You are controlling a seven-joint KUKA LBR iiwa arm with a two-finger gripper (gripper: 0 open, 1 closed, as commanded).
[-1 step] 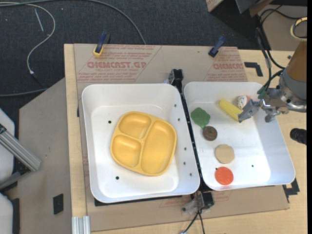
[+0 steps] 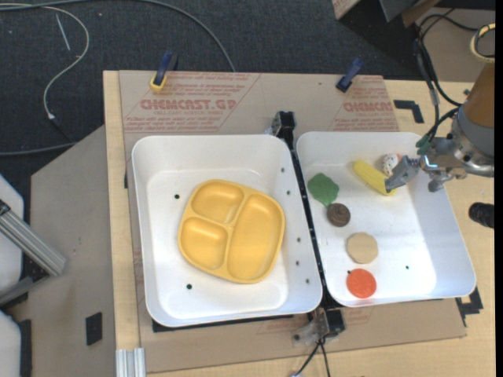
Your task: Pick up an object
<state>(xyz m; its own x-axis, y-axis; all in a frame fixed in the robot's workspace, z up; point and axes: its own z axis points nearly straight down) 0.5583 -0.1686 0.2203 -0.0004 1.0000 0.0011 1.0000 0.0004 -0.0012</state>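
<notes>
I'm on approach: my gripper [image 2: 416, 173], seemingly open and empty, must drop onto the yellow block [image 2: 368, 176].

Divided plate [image 2: 233, 230] sits in the left bin [image 2: 149, 171]; the right bin [image 2: 448, 242] has a few small toy foods [image 2: 362, 247], hand [image 2: 416, 171] over its far side.

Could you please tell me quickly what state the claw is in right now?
Claw: open, holding nothing, poised beside the yellow block in the right bin.
</notes>
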